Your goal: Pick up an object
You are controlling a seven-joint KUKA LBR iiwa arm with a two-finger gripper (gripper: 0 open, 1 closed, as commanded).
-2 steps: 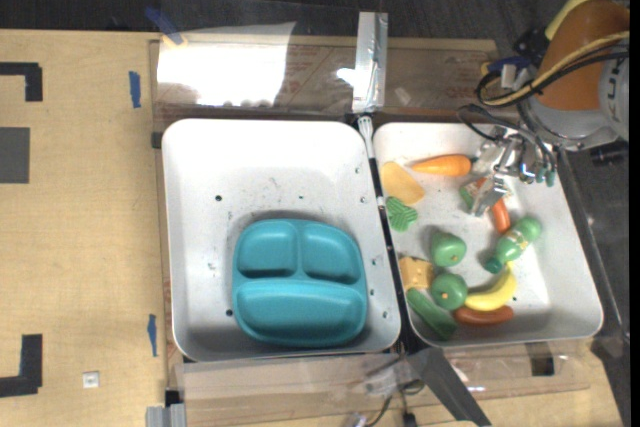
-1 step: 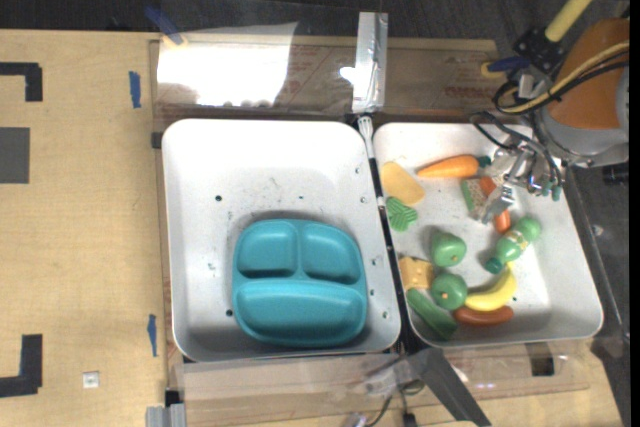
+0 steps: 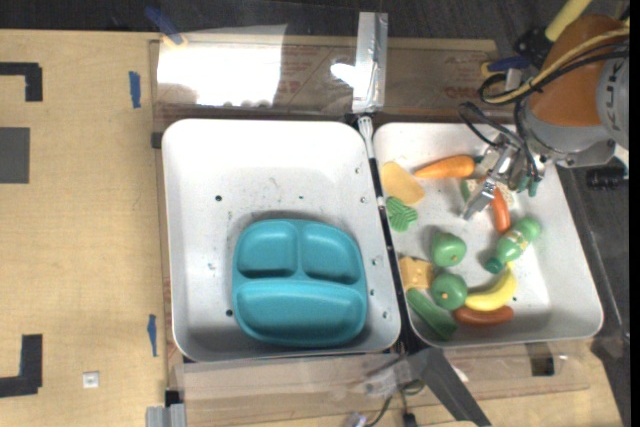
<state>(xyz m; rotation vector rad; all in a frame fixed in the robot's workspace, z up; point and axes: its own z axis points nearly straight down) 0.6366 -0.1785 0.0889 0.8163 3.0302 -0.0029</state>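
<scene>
**Pick not done: gripper down in right bin, nothing lifted**

Left bin [image 3: 200, 165] held the teal tray [image 3: 298, 283]. Right bin [image 3: 570, 265] held the toy food, all resting on its floor. Gripper [image 3: 487, 193] sat low beside the carrot [image 3: 446, 167], fingers slightly apart, nothing between them. Grasp and lift remained.
</scene>
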